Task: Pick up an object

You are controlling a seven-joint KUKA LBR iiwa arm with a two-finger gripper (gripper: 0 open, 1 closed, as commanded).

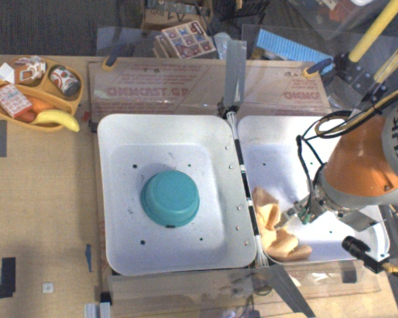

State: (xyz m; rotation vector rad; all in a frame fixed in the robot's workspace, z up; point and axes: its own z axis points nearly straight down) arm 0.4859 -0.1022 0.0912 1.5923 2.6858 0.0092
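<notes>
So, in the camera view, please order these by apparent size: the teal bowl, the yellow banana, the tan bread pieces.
1. teal bowl, clearly largest.
2. tan bread pieces, taken together.
3. yellow banana, smallest, though it lies farther from the camera, so less certain.

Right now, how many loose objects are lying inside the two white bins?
3. A teal bowl sits upside down mid left bin. Two tan bread-like pieces lie along the right bin's left side, one above the other. The arm may hide more.
</notes>
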